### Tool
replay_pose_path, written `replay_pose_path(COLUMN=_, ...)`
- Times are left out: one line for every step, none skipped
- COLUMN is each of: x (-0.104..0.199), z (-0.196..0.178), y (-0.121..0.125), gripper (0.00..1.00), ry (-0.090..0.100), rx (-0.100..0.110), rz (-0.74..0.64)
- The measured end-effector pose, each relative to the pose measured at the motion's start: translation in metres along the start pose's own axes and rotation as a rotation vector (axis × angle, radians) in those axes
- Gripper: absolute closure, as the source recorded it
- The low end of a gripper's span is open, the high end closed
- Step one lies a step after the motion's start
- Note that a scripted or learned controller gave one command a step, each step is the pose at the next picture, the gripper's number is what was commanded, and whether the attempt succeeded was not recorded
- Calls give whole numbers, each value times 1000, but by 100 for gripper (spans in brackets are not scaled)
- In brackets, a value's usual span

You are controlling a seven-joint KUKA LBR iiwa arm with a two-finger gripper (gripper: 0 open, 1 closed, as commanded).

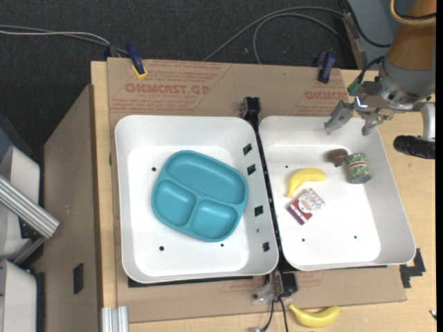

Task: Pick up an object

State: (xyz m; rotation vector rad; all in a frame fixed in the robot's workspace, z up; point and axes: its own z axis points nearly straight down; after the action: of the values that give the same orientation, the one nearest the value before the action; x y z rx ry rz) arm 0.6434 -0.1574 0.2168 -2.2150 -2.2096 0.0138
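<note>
The right bin [387, 234] holds a yellow banana [305, 179], a small red and white packet [306, 205], a green patterned can [358, 168] lying on its side and a small brown object [337, 157] next to the can. My gripper [354, 120] hangs over the far edge of the right bin, above and beyond the can. Its two fingers [337, 118] are spread apart with nothing between them. A blue divided plate [199, 194] lies in the left bin [135, 206].
A black clamp [250, 107] sits at the far end of the ridge between the bins. Blue clips [326, 64] hold the cardboard base at the back. A second banana [316, 315] lies outside the bins at the front edge. Cables run across the dark floor behind.
</note>
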Motion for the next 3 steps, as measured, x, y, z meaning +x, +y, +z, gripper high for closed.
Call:
replay_pose_path(x=0, z=-9, y=3, gripper=0, ry=-3, rx=-15, rz=-3)
replay_pose_path(x=-1, z=33, y=5, gripper=0, ry=-2, rx=-10, rz=-3)
replay_pose_path(x=-1, z=89, y=-5, gripper=0, ry=-1, rx=-8, rz=-2)
